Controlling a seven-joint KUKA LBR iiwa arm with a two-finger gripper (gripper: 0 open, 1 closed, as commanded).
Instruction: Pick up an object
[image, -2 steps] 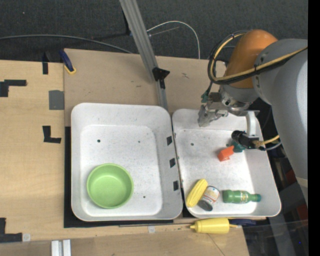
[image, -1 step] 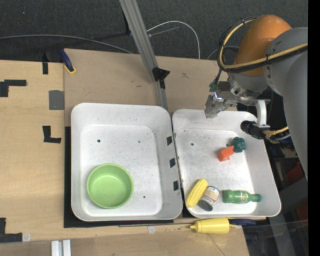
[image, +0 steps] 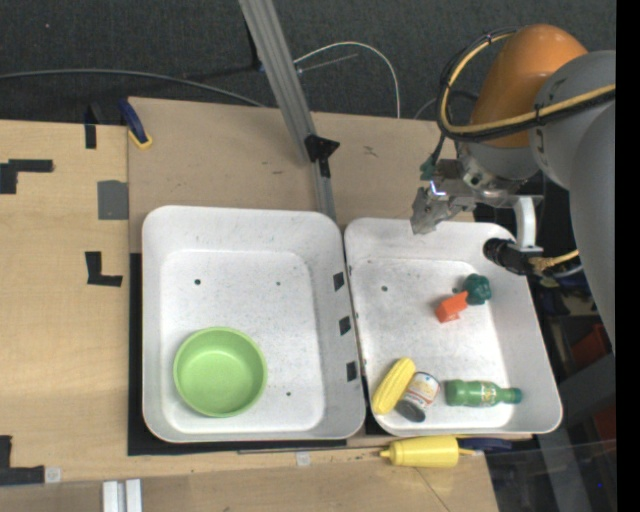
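My gripper (image: 428, 217) hangs over the far rim of the right bin (image: 520, 265), near its back left corner, with nothing between its fingers that I can make out. In the right bin lie an orange and dark green toy (image: 463, 299), a green bottle (image: 480, 393), a yellow corn cob (image: 393, 387) and a small can (image: 418, 393) beside it. A light green bowl (image: 220, 371) sits in the near left corner of the left bin (image: 160, 250).
A yellow bottle (image: 425, 452) lies on the bench just in front of the right bin. A grey metal pole (image: 290, 90) slants across the bench behind the bins. Cables loop near the arm at the upper right.
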